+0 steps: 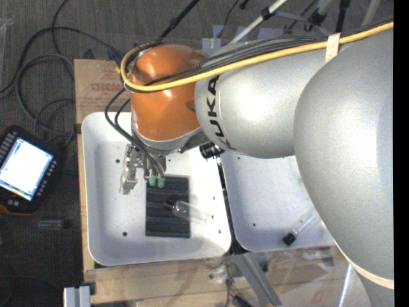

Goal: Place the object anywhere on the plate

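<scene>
A small clear bulb-like object (181, 208) lies on the dark ribbed plate (167, 221) in the left bin (102, 235). The pincer (143, 176) hangs just above the plate's upper edge, holding nothing; whether it's spread, I cannot tell.

Matt ribbed black plate (167, 206); clear glassy object (179, 208); smooth white bin (102, 235).

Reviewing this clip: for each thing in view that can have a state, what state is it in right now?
End effector: over the left bin, beside the black plate's upper left corner, nothing visibly held.
Clear object: lying on its side on the black plate.
Clear tube with black cap: lying in the right bin.
Handheld pendant: on the floor, screen lit.
Left bin: holds the black plate.
</scene>
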`<state>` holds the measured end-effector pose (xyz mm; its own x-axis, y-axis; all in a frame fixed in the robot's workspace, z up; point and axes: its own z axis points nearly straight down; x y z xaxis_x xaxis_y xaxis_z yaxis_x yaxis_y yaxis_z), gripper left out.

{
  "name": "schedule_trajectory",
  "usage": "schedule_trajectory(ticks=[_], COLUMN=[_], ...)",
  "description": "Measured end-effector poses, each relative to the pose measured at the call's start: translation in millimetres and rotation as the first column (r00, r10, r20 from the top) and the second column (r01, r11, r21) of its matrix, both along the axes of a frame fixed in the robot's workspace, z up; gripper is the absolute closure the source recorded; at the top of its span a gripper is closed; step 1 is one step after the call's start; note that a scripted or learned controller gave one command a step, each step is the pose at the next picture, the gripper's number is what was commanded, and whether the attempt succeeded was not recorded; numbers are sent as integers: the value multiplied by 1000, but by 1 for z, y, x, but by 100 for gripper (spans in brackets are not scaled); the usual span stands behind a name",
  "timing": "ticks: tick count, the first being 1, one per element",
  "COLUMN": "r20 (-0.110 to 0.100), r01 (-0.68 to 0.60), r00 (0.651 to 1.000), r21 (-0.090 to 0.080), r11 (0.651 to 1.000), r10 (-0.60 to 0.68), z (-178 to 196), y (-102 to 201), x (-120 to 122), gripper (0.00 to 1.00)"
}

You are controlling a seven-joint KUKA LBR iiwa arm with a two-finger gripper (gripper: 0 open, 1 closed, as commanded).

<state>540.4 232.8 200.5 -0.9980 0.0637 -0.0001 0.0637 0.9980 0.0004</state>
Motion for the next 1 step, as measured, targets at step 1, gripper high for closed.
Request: schedule_trajectory(ticks=[1], r20=[3], r01=[-228], r00=[974], r21=[1], r11=[974], r10=[228], z=[115], y=[-6], x=[-56], gripper=[100])
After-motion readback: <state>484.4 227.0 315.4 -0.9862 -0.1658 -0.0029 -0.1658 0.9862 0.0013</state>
